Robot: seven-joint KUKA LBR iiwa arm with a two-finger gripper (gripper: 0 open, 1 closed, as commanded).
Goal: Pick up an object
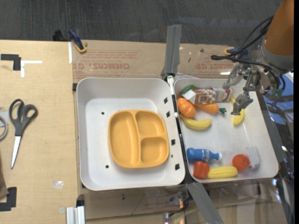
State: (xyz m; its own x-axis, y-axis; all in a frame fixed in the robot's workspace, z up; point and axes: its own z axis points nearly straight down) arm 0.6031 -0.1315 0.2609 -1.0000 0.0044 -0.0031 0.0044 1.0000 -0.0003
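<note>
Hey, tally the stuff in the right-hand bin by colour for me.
Yellow: 3, banana, corn, small yellow piece
Orange: 2, orange fruit, carrot
Red: 2, tomato, red piece
Blue: 1, bottle
Red-white: 1, carton
Total: 9

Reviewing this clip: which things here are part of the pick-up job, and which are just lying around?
In play: gripper; right bin with bananas, carrot, orange, blue bottle, corn, tomato.
Bystanders: yellow divided plate, scissors, clamp.
</note>
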